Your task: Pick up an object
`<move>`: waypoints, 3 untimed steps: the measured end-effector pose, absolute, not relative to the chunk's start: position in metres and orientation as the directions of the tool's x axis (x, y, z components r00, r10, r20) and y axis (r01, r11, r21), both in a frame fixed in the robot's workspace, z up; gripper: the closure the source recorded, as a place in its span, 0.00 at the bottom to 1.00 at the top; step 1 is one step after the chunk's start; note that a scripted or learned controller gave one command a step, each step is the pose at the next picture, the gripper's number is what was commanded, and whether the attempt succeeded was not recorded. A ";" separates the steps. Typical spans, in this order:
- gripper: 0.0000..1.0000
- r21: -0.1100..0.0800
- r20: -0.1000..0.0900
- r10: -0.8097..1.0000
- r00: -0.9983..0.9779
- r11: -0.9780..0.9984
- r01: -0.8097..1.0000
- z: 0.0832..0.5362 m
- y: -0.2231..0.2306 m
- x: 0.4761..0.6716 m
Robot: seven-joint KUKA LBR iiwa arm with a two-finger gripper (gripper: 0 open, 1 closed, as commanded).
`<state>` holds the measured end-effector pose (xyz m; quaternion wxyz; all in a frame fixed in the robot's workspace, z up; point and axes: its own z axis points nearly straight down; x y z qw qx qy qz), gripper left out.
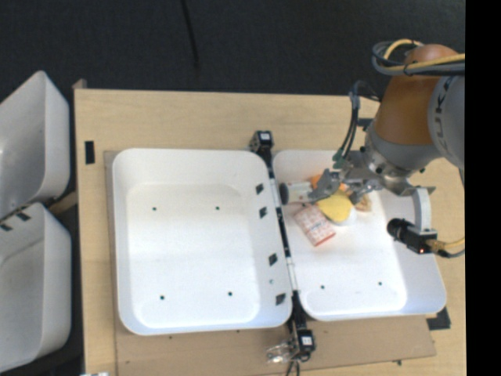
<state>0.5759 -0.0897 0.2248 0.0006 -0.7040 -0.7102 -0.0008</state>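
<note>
Here the gripper (338, 185) hangs low over the back of the right bin (368, 288), just above a yellow lump (337, 207) that lies touching a small red-patterned packet (315, 225). Something orange (319, 181) peeks out beside the fingers. Whether the gripper is wide or closed on anything I cannot tell; it is too cluttered there. To grasp well, I judge it should centre on the yellow lump, clear of the packet, and close fully before lifting. The left bin (188, 241) sits alongside.
</note>
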 end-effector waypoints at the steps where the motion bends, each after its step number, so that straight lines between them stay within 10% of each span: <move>1: 1.00 0.002 0.001 1.000 -0.009 0.009 1.000 0.211 -0.027 0.621; 3: 1.00 0.001 0.002 1.000 -0.008 0.008 1.000 0.272 0.074 0.600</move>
